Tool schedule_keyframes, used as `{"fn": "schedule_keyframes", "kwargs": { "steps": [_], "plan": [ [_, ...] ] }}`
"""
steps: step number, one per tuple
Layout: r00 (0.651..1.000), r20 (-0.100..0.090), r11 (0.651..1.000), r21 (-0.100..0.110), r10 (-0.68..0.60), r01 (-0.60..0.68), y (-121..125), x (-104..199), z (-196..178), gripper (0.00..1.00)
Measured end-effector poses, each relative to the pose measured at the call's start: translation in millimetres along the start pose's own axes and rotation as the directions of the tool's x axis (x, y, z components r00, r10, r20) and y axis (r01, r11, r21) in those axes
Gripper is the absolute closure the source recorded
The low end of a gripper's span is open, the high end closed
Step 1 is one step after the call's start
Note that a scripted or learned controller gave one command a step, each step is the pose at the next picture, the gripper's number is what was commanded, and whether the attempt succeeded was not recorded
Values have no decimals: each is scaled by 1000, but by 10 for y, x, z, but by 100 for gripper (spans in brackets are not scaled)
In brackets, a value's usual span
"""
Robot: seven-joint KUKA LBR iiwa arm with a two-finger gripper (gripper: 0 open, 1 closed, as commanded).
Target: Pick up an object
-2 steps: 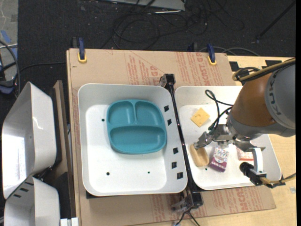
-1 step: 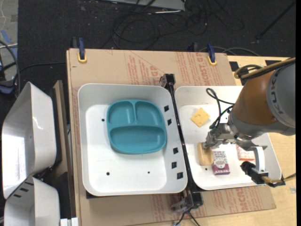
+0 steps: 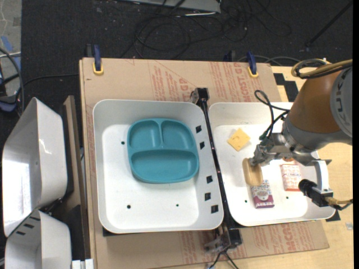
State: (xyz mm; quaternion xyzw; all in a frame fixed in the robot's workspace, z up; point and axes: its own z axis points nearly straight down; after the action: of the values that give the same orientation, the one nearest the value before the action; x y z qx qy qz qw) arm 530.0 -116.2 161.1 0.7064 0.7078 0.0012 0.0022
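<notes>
**Gripper down in the right bin, nothing lifted yet**

From my seat the pick looks unfinished: every object I can see is lying on a bin floor, and none is raised.

Starting at the left, the left bin (image 3: 106, 167) holds a teal divided plate (image 3: 163, 151), flat, sitting toward the far half of the bin, with nothing on it.

Moving right, the right bin (image 3: 238, 214) carries the loose items. A yellow cheese-like slice (image 3: 239, 139) lies near the far-left part. Nearer to me is a tan bread-like piece (image 3: 253, 174), and just beside it on the near side a small dark red packet (image 3: 262, 195). Right of those sits a white and red card (image 3: 290, 177).

The gripper (image 3: 261, 156) is low over the tan piece, at its far end, close to touching. I cannot tell how far the jaws are spread, nor whether they have hold of anything; the wrist and cabling mask them.

I judge the tan piece to be the target. What remains is a confirmed grasp and a lift clear of the bin.
</notes>
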Motion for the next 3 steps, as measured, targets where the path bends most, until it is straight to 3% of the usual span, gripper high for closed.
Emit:
{"fn": "schedule_keyframes", "kwargs": {
  "steps": [2, 3],
  "plan": [
    [1000, 0, 1000, -2, -2, 2, -46, 122, -1177, 100],
    [1000, -3, 1000, 7, -6, 6, -55, 648, -985, 100]
  ]
}}
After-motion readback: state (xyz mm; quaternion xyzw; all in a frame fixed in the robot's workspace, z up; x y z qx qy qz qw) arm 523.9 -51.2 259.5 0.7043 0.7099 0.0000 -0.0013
